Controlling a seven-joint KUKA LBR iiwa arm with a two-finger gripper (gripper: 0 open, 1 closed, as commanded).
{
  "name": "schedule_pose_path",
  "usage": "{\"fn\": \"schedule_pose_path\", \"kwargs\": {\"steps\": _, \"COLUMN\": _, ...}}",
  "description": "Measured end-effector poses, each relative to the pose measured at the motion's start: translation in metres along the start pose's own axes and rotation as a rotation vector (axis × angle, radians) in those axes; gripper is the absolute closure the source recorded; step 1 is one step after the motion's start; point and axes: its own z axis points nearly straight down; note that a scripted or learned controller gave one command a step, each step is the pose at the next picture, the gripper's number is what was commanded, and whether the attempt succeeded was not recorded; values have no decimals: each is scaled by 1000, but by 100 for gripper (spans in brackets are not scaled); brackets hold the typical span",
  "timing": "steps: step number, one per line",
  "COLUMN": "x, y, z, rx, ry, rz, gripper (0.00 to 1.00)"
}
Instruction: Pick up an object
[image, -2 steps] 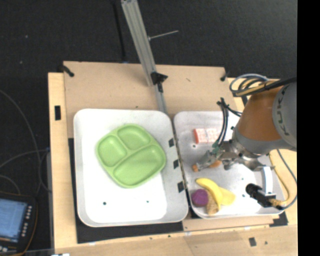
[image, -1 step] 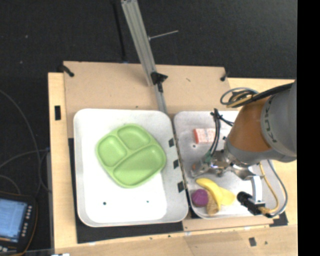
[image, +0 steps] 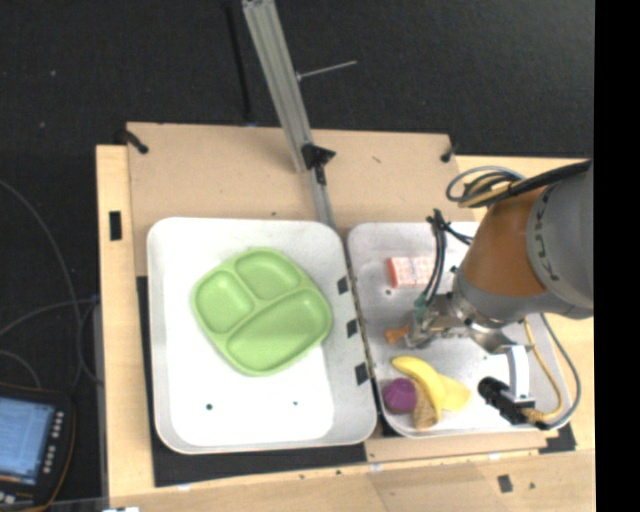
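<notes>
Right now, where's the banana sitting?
The banana lies in the right-hand bin, toward its near edge, with a purple ball touching its left side and the claw just above it in the camera view.

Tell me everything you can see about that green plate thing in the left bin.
The green plate is a pale lime divided tray, plastic by its look, with rounded corners and three compartments: two small ones toward the far side and one large one nearer the camera. It lies flat, turned at a slant, on the floor of the left white bin. Its compartments hold nothing, and nothing else touches it.
</notes>
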Motion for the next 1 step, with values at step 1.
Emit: {"fn": "schedule_pose_path", "kwargs": {"steps": 1, "x": 9, "y": 2, "z": -51, "rx": -3, "ry": 0, "rz": -9, "gripper": 100}}
